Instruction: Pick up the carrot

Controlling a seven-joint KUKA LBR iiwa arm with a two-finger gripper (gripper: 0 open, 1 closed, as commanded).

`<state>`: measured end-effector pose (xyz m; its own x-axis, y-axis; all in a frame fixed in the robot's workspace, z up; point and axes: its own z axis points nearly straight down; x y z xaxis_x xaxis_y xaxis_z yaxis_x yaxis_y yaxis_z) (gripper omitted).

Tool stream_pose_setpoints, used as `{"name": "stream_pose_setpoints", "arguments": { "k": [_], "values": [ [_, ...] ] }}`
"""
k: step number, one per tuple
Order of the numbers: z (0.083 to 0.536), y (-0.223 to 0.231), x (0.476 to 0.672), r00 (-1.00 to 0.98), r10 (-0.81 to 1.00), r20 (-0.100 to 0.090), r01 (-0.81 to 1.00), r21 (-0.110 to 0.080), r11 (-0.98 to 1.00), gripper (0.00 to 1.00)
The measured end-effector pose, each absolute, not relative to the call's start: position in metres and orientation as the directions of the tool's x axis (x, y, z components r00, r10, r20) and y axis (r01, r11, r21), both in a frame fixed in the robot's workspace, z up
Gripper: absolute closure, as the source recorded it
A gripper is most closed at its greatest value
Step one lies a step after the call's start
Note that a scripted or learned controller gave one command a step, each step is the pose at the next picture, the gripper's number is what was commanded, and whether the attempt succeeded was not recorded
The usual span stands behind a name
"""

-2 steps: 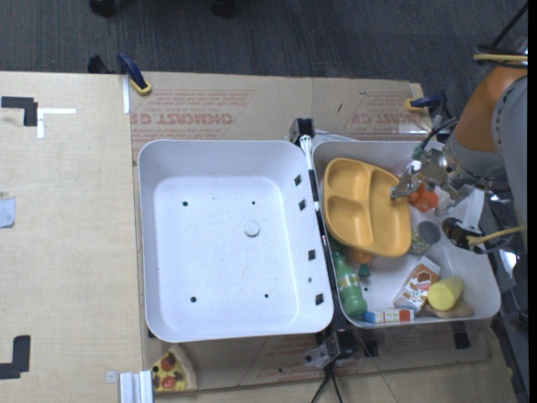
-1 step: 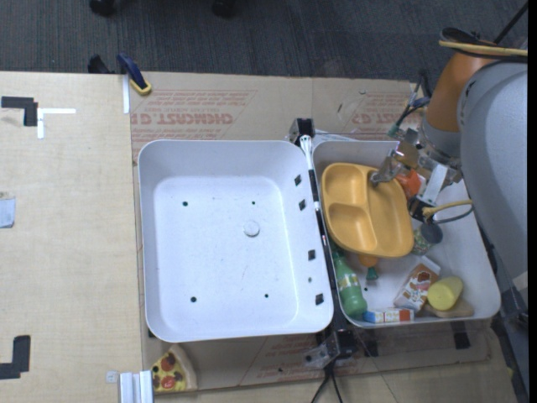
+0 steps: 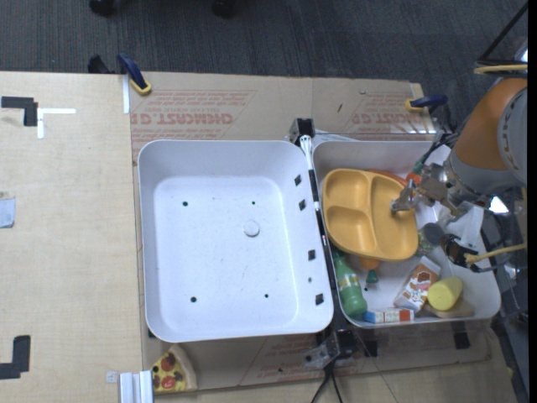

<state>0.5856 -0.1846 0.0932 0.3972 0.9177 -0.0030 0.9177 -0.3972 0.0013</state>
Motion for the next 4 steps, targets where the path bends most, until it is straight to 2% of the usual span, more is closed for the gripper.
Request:
{"name": "stream_pose_setpoints", "arguments": {
  "k": [1, 2, 3, 4],
  "values": [
    [0.095, -0.175, 0.557, 0.532, 0.847, 0.001, 0.847, 0.006, -0.532, 0.00],
    [0.098, -0.130, 0.593, 0.416, 0.909, -0.013, 0.909, 0.018, -0.416, 0.00],
    [0.092, -0.185, 0.614, 0.580, 0.814, -0.002, 0.814, -0.001, -0.580, 0.00],
    [0.093, -0.164, 0.523, 0.655, 0.756, -0.001, 0.756, 0.001, -0.655, 0.00]
  ]
}}
